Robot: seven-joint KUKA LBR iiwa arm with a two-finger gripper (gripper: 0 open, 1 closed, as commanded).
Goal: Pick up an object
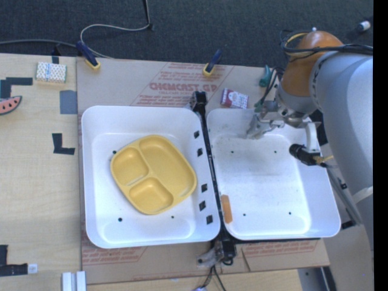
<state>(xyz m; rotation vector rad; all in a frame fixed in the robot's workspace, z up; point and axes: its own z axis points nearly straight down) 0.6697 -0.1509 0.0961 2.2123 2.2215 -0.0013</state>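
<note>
Gripper (257,128) hangs over the right bin's (315,220) far rim, finger spread impossible to tell. Left of that smooth white bin, a glossy yellow three-compartment plate (153,173) lies in the neighbouring bin (97,162).

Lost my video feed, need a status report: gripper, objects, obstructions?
Gripper over right bin far edge, nothing seen held. Yellow divided plate in left bin. Small orange piece at right bin's left wall.

Yellow plate (153,173), white bins (97,180)
</note>
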